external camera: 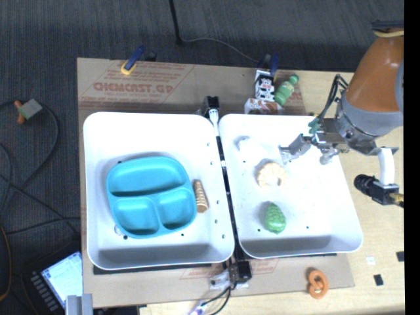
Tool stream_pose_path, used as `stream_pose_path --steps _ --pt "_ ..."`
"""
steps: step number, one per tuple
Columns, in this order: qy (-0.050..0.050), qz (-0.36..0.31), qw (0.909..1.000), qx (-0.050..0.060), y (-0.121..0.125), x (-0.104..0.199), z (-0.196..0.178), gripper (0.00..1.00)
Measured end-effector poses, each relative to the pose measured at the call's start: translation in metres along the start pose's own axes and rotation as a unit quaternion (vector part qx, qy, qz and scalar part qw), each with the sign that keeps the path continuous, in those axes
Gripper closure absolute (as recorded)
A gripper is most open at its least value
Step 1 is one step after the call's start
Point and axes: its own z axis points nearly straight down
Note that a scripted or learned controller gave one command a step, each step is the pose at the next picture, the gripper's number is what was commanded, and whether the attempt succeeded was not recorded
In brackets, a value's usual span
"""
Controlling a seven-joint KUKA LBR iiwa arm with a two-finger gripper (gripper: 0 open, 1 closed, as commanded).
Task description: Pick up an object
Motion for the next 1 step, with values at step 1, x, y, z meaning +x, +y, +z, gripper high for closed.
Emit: stream_pose_path --steps 1 --pt "0.001 0.001 1.0000 0.002 -0.0311 -0.0537 0.1454 0.00"
